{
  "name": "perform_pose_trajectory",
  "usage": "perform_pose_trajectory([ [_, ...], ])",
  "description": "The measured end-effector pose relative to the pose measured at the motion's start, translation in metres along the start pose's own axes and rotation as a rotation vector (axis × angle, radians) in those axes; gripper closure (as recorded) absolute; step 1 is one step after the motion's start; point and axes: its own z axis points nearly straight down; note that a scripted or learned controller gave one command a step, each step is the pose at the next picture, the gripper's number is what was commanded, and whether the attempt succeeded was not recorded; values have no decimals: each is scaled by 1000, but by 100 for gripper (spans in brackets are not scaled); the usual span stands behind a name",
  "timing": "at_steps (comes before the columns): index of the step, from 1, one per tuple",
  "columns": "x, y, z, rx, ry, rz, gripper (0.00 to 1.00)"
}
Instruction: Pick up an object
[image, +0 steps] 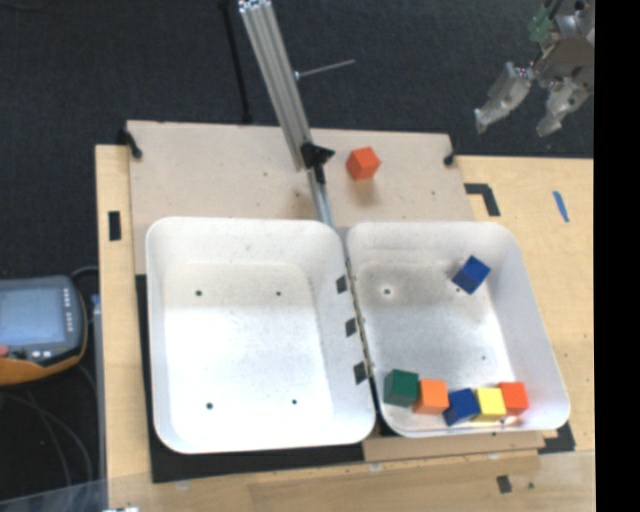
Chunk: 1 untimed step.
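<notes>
Open metal pincer (528, 107), cubes (457, 397), smooth white bins (250, 235)

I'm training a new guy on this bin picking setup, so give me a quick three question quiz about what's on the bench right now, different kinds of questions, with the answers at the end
1. True or false: the orange cube lying on the board behind the bins sits inside the left bin.
2. Multiple choice: where is the gripper? A) down in the right bin B) up beyond the bench's far right corner, away from every block C) over the left bin
3. Fill in: the row along the right bin's near wall runs green cube, orange, blue, yellow cube, then ____.

Key: 1 false; it lies on the board, outside both bins. 2 B. 3 the red-orange cube. The lone blue cube sits apart, near the far right corner.
</notes>
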Motion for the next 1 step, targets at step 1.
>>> perform_pose_trajectory([
  [1, 14, -16, 120, 10, 3, -2, 0],
])
